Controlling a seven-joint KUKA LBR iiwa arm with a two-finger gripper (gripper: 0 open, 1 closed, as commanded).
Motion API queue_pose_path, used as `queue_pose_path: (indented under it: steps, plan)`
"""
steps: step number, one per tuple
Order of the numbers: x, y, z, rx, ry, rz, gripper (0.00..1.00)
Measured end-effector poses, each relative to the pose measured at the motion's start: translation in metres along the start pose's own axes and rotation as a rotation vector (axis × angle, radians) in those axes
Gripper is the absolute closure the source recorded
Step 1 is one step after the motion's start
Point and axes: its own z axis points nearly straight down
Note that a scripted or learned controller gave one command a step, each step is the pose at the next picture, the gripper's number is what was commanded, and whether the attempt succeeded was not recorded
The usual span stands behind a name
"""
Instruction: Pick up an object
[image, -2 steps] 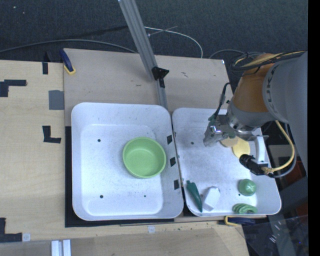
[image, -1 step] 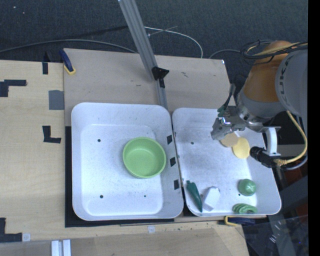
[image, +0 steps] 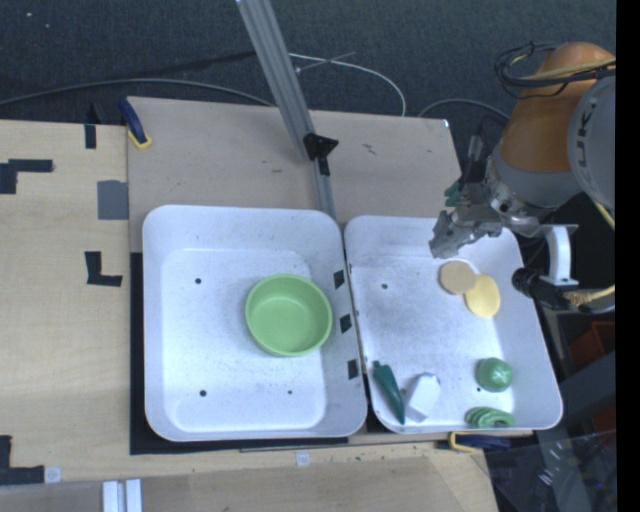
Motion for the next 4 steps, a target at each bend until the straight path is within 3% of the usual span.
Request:
queue_pose_path:
  steps: [1, 3, 4]
  plan:
    - [0.052, -0.011, -0.006, 0.006, 0.003, -0.004, 1.0]
    - [0.151, -0.053, 0.021, 0.009, 0.002, -0.004, 1.0]
    - [0.198, -0.066, 0.011, 0.006, 0.002, -0.005, 1.0]
